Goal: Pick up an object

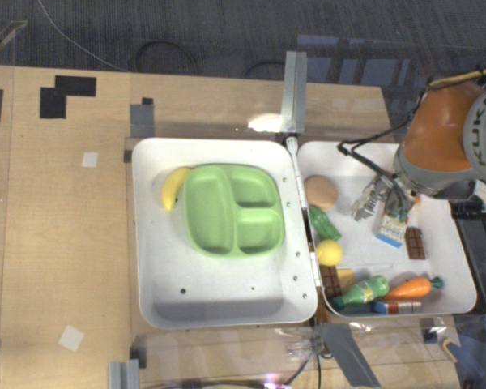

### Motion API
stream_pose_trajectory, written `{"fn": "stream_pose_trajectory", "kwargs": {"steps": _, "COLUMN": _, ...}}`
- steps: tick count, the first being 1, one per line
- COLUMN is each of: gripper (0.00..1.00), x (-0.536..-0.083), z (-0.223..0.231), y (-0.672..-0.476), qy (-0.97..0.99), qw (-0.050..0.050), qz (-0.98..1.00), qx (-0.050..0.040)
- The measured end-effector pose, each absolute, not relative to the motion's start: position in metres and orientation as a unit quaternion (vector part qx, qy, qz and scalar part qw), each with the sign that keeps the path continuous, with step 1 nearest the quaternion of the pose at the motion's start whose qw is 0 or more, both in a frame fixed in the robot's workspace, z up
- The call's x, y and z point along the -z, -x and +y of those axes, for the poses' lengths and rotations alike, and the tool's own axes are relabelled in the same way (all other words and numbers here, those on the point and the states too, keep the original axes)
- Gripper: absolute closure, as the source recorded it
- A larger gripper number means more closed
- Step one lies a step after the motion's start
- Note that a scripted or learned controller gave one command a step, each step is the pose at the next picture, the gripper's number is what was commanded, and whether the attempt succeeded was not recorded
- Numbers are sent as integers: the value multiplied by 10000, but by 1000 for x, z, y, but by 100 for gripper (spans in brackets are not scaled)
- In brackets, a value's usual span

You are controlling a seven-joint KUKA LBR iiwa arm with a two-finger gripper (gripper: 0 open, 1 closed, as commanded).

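Note:
My gripper [381, 203] hangs over the upper middle of the right bin [445, 241], below the orange band of the arm. A small white and blue packet [391, 232] lies just below it. A tan round bun [321, 191] sits to its left. Further down lie a green pepper [324, 224], a yellow lemon [330, 254], a green bottle [363, 291], an orange carrot [411, 288] and a brown chocolate bar [415, 243]. Nothing shows between the fingers.
The left bin [150, 258] holds a green divided plate [231, 209] and a yellow banana [174, 186] at its upper left. A metal post [294, 96] stands behind the seam between the bins. Wooden bench surrounds both bins.

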State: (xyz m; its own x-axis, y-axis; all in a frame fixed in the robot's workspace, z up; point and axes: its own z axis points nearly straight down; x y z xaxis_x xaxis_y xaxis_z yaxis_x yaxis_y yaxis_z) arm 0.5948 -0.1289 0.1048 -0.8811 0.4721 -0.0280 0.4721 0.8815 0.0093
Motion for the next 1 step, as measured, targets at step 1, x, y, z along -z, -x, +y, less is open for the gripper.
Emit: {"fn": "stream_pose_trajectory", "kwargs": {"steps": 1, "gripper": 100, "x": -191, "z": -179, "y": -626, "qy": -1325, "qw": 76, "qz": 9912, "qx": 10}}
